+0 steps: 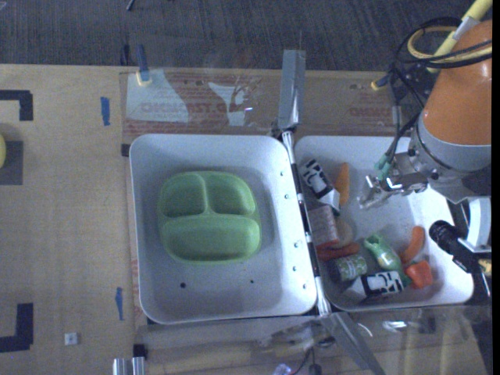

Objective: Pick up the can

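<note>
Bench: two bins; left bin [148, 209] holds one green tray [209, 216]. Right: one can [349, 267]; gripper [388, 184], finger state indeterminate.

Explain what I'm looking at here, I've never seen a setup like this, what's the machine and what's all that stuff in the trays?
One camera looks down at a slant on a bench with two white bins. The grey and orange robot arm reaches in from the right; its end effector hovers over the right bin, with nothing visibly between its fingers. The left bin holds a green divided plate. The right bin holds a jumble: a dark can lying near the front, a black and white carton, a carrot and other small items. The can is what it should pick up.
</note>
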`<state>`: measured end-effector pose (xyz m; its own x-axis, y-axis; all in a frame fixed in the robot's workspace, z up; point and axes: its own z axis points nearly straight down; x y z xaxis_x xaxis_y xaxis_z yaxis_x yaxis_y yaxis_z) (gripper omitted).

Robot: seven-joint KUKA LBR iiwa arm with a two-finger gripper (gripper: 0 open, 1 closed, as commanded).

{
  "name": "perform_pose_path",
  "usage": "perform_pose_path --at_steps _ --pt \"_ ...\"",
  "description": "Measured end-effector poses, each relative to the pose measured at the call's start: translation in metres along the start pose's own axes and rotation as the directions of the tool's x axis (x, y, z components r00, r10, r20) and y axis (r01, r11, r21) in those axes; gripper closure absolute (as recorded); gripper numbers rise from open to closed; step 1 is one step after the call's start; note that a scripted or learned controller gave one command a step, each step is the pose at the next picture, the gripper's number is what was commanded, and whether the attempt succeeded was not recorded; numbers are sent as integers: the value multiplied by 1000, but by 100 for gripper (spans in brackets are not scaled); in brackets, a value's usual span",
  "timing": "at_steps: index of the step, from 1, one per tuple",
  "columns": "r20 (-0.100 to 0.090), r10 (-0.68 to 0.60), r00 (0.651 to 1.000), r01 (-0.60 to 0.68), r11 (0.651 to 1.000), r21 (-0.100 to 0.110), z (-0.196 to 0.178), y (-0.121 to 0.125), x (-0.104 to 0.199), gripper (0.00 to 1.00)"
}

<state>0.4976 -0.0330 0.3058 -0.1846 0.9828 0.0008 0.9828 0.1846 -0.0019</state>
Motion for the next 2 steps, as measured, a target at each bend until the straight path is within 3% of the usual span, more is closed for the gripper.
perform_pose_path --at_steps 1,2 --pt "0 0 1000 0 1000 0 0 0 0 0" --pt "1 -40 999 40 999 -2 120 -29 -55 0"
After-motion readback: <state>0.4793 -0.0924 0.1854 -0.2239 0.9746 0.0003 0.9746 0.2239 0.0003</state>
